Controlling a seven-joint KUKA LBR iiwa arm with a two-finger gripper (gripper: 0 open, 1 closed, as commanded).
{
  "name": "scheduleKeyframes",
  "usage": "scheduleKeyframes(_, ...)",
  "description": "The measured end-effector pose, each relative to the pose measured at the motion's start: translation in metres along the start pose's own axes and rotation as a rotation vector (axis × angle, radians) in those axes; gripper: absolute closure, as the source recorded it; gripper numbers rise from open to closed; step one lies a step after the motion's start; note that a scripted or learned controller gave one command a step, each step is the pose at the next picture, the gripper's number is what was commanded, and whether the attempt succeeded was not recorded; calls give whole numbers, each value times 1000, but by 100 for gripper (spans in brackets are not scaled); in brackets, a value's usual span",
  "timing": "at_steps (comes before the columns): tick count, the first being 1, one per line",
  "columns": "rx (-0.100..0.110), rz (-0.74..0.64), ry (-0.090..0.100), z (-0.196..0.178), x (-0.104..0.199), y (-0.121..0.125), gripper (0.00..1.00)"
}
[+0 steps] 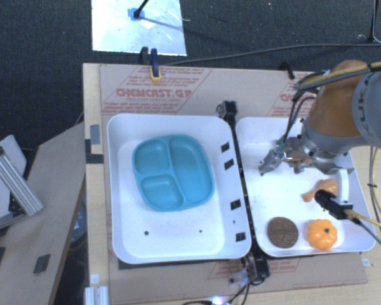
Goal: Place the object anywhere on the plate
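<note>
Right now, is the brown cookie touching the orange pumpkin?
Apart. The camera view shows a strip of white bin floor between the cookie and the pumpkin.

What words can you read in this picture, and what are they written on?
"CHEMCAST GP", in red letters, on the brown protective sheet that covers the board under the two white bins.
Part of the same red print near the sheet's right corner: cut off by the arm, unreadable.
Faint smaller red print elsewhere on the sheet: too small to read.
</note>
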State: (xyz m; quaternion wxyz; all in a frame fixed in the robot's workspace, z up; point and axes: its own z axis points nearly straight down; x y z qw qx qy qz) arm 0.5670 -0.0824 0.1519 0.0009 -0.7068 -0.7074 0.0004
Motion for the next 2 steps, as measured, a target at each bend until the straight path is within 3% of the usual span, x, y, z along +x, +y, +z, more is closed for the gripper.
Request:
scheduleKeyframes(1, -1, 0, 0, 45, 0, 8, 0)
scheduleKeyframes(2, -4, 1, -1, 33, -1, 9, 100)
